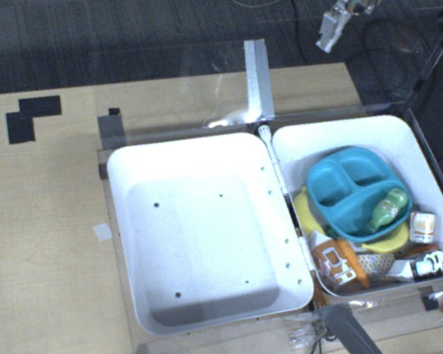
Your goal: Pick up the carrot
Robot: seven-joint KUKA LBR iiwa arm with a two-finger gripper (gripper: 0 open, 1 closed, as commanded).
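An orange, elongated shape that looks like the carrot (355, 266) lies near the front of the right bin (426, 151). It is wedged between a brown printed packet (330, 260) and a yellow item (384, 242), and part of it is hidden. My gripper (330, 33) hangs high over the dark floor beyond the back edge of the right bin, far from the carrot, with nothing visible in it.
A blue divided plate (353, 185) fills the middle of the right bin, with a green bottle (389, 208) lying in it. A small jar (423, 226) and a black-and-white tube (421, 267) lie at the front right. The left bin (130, 227) stands alongside.
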